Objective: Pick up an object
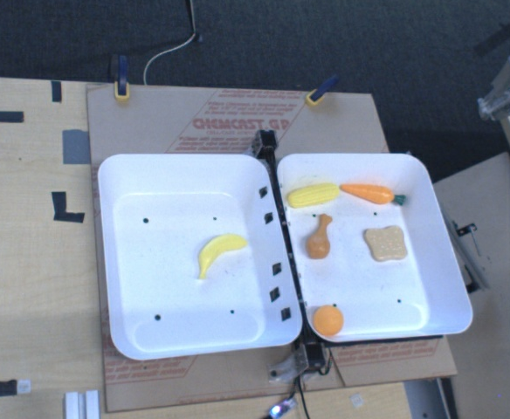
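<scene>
Lying alone: banana (pixel 219 252), left bin (pixel 120 199)

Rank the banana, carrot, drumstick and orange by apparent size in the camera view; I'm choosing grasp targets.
1. banana and carrot, too alike to separate
2. drumstick
3. orange

1. On my feed, what I take for part of the arm (pixel 497 94) is a pale grey, angular shape at the right edge.
2. Its surface looks smooth and light.
3. It is too blurred for me to make out finer detail.
</scene>
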Tool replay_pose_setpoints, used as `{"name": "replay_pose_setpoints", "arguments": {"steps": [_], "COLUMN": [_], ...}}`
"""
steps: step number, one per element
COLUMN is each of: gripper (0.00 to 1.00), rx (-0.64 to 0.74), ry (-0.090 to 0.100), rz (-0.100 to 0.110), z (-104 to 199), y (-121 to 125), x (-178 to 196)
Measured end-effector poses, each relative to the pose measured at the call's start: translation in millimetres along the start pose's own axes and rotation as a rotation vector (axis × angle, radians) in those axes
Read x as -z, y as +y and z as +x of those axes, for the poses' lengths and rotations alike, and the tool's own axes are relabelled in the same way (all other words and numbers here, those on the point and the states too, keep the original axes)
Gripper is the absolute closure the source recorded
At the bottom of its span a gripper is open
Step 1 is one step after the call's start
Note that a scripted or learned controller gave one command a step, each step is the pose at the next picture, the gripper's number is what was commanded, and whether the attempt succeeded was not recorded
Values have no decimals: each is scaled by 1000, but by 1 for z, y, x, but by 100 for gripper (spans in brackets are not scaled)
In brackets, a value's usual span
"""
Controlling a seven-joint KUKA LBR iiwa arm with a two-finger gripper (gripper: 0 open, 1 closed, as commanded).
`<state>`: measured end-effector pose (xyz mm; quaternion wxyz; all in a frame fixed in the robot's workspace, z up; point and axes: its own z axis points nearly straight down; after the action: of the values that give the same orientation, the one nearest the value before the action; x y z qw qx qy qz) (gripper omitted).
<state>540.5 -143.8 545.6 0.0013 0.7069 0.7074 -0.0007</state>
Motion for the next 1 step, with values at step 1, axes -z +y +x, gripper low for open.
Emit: {"name": "replay_pose_setpoints", "arguments": {"steps": [1], "gripper": [100], "rx": [11], "ry": [5], "rz": [3], "z": [103], "y": [18], "x": [-11]}}
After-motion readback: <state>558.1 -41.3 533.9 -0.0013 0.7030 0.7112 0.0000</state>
